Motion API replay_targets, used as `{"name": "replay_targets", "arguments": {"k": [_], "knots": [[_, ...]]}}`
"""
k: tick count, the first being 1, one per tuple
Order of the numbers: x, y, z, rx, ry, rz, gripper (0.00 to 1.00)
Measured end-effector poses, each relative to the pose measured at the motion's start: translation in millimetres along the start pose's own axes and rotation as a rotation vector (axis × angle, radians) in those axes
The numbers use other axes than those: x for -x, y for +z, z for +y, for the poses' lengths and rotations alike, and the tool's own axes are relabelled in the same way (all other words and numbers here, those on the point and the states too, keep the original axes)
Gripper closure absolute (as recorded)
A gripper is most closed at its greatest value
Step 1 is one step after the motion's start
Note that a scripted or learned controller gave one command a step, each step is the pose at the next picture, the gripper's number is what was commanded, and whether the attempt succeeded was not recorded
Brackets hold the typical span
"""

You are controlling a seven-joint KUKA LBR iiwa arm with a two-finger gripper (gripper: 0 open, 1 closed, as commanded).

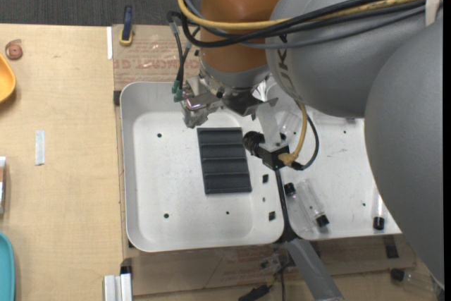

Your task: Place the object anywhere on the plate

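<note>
A black ribbed rectangular slab (225, 160) lies flat on the floor of the left white bin (151, 173), near its middle. My gripper (200, 109) hangs over the back of that bin, just above the slab's far edge, under the orange wrist band (239, 3). Metal parts and cables surround it, and nothing visibly held shows there. I cannot pick out a plate with any certainty.
The right bin (345, 173) holds a clear tube with a black cap (314, 211) and a small black piece (378, 223). The grey arm covers the right side of the view. On the wooden bench at left are an orange thing (4, 81) and a white strip (39, 148).
</note>
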State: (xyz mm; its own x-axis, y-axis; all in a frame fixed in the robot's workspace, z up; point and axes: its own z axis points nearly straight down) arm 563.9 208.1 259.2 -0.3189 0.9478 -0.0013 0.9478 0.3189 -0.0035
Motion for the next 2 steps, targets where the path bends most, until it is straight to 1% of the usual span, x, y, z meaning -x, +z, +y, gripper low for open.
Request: {"name": "replay_targets", "arguments": {"k": [1, 2], "knots": [[0, 0, 0, 0.0, -0.001, 0.0, 0.0], [-14, 67, -7, 0.001, -0.569, 0.001, 0.0]]}}
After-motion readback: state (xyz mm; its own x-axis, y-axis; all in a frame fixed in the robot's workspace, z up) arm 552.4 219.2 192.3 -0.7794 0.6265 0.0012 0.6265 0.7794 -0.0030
